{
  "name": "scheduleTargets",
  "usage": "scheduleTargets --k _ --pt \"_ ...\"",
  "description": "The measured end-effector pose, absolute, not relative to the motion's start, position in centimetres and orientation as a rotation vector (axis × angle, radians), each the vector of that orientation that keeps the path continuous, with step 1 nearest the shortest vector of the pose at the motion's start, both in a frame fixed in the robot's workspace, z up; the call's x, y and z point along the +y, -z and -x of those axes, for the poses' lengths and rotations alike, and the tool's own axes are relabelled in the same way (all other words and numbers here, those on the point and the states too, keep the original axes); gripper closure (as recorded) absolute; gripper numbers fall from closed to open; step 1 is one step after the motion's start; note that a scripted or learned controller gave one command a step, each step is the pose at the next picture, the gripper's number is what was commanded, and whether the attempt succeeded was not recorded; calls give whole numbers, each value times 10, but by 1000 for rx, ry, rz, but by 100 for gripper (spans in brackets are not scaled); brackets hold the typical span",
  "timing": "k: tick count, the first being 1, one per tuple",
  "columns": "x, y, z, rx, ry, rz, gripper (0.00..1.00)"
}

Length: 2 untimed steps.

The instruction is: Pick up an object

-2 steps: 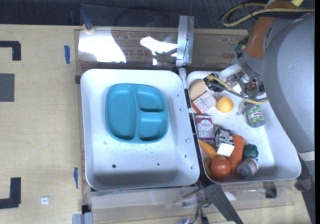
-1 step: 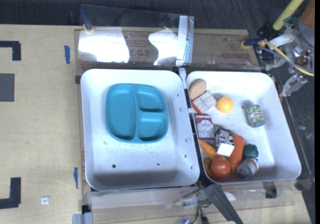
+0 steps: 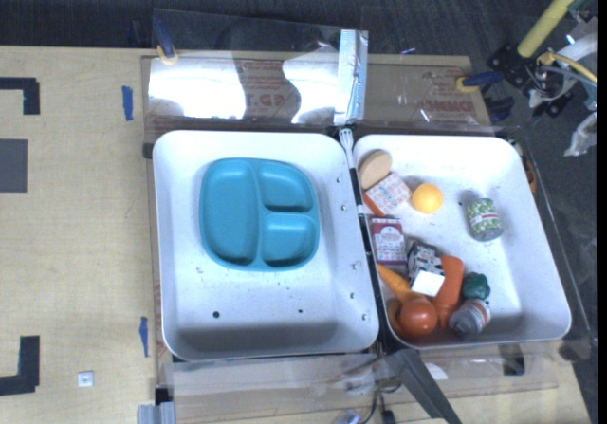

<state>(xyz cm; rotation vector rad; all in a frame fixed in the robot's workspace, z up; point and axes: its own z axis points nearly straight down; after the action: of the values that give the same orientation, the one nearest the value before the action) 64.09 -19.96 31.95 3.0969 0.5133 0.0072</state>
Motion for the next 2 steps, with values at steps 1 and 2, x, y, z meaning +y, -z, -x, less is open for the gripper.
scheduleTargets --k 1,2 --pt "-177 -178 -650 426 22 -3119 0" --pt "-119 -136 -645 491 10 -3108 0"
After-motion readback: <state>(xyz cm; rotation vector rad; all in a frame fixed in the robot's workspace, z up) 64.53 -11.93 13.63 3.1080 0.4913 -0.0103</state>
